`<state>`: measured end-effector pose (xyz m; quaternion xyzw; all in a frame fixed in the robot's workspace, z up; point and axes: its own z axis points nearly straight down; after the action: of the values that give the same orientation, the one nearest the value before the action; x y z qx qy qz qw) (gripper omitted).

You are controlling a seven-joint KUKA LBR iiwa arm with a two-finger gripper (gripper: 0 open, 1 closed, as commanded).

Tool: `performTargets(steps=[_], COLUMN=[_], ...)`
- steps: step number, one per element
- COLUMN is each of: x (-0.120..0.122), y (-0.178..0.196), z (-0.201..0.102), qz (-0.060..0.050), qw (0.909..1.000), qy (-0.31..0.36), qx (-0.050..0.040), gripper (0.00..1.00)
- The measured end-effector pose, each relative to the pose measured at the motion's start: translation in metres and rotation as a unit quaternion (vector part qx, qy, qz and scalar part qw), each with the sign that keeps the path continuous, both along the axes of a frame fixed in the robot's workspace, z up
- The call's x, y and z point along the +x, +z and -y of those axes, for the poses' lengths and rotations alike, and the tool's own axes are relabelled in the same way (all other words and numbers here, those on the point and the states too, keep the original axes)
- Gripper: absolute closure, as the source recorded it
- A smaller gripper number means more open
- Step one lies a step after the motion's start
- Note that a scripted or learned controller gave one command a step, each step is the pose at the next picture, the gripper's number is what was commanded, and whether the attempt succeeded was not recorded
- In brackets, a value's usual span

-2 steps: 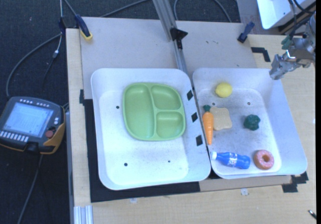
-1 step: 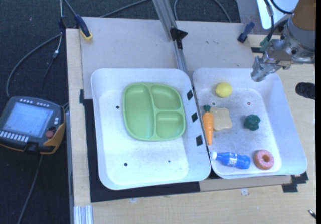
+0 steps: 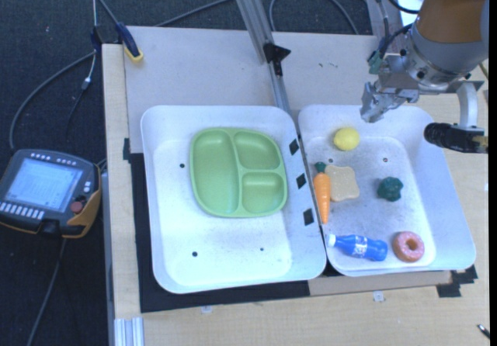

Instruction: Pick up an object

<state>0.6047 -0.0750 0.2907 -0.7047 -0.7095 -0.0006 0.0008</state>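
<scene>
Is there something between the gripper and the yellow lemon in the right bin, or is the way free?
Nothing visible stands between them. The gripper hangs above the far edge of the right bin, and the lemon lies just to its near left on bare bin floor. The toast and carrot lie nearer the camera, off that path.

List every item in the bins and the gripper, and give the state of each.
Gripper: above the right bin's far rim, holding nothing visible.
Green tray: flat in the left bin.
Lemon: loose, right bin.
Carrot: lying beside the bread.
Bread: lying flat.
Broccoli: loose.
Bottle: on its side.
Donut: lying flat.
</scene>
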Motion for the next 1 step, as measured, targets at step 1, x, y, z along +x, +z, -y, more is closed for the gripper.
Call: performTargets(steps=[1], x=[0.0100], y=[-0.0220], z=[-0.0479], qz=[-0.001], qw=[1.0000], qy=[0.000], qx=[0.0000], gripper=[1.00])
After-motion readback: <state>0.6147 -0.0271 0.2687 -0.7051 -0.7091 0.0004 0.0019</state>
